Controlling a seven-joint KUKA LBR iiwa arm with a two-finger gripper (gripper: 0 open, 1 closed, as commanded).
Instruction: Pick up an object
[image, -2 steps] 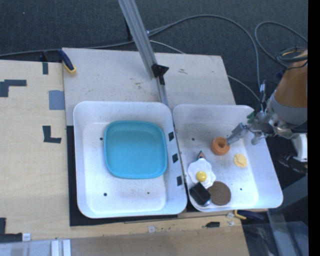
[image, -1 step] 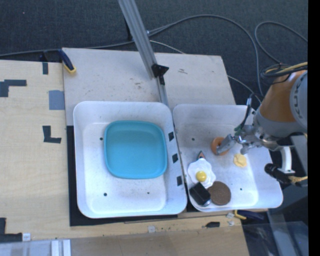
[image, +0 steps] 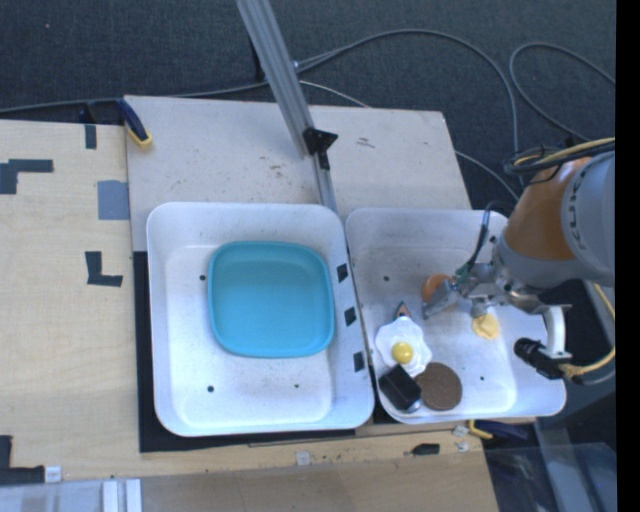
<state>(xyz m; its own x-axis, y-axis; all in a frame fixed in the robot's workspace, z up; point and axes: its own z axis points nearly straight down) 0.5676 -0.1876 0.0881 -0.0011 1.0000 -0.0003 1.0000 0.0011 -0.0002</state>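
gripper (image: 440, 300) sits low in the right bin (image: 400, 232), reaching in from the right, its metal tip just beside an orange object (image: 434, 286). i cannot tell from this angle whether it is open or closed, and i see nothing clearly held.

candidates, all in the right bin: the orange object near the middle, touching or almost touching the tip; a small yellow piece (image: 486, 326) just below the wrist; a fried egg toy (image: 402, 348) toward the left wall; a black block (image: 399, 387) and a brown disc (image: 439, 386) side by side at the near edge. the left bin (image: 180, 400) holds a blue plate (image: 270, 298).

my procedure for this step:
1. commit to the orange object; it is nearest.
2. centre over it before closing, since a rounded item will likely roll off a glancing contact.
3. lift straight up, slowly.
4. confirm the object rises with the tool before calling the pick good.

risk, in my judgement: an off-centre close nudges it toward the egg.
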